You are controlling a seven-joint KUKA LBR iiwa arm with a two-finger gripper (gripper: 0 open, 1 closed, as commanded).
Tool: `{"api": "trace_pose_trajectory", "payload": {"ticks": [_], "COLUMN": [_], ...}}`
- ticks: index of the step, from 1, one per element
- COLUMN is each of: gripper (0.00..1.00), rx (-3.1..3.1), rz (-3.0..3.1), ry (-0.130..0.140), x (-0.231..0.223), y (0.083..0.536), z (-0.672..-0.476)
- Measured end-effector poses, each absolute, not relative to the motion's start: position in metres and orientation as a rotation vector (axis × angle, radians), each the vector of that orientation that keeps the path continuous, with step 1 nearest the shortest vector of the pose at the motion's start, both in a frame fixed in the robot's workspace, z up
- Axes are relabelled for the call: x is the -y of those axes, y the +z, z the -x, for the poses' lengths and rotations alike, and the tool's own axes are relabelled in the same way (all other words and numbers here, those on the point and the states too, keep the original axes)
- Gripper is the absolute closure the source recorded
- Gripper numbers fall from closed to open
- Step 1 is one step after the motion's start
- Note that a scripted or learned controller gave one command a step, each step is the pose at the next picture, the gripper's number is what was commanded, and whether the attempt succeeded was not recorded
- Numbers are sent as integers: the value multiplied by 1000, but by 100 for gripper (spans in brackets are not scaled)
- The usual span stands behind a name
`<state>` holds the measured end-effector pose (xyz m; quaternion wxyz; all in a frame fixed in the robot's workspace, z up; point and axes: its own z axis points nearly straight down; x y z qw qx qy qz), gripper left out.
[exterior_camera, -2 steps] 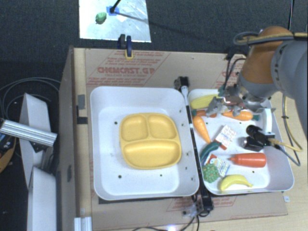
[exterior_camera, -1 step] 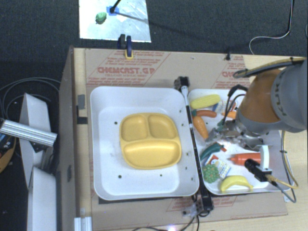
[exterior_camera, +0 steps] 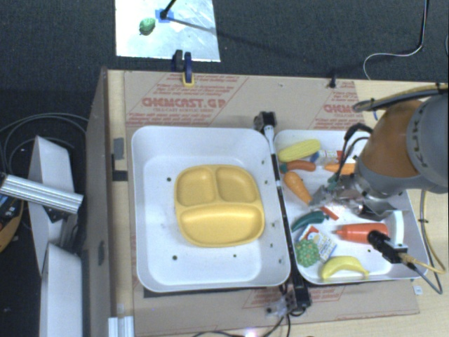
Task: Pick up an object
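Note:
The right bin [exterior_camera: 403, 272] holds several toy foods. A yellow corn cob [exterior_camera: 299, 149] lies at its far left, with an orange carrot [exterior_camera: 297, 185] just in front of it. Nearer the front are a green vegetable [exterior_camera: 307, 220], a red-orange carrot [exterior_camera: 361, 232], a green and white packet [exterior_camera: 313, 248] and a yellow banana [exterior_camera: 344, 267]. My gripper [exterior_camera: 330, 192] hangs low over the middle of this bin, right of the orange carrot and above the green vegetable. Nothing can be seen held in it. The arm's orange band [exterior_camera: 389, 146] hides part of the bin's back right.
The left bin [exterior_camera: 151, 188] bears a yellow divided plate [exterior_camera: 217, 206] in its middle. A black clip [exterior_camera: 266, 121] sits at the top of the wall between the bins. Another small orange piece [exterior_camera: 303, 166] lies under the corn cob.

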<state>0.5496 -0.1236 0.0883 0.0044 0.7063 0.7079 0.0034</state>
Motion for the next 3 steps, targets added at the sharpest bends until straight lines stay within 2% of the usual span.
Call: {"api": "trace_pose_trajectory", "payload": {"ticks": [1,2,3], "gripper": [0,0,100], "rx": [-2217,-2238,-2241], "rz": [-2207,-2224,-2221], "ry": [12,-37,-36], "x": [114,98,98], "y": [90,87,97], "z": [-648,-664,-665]}}
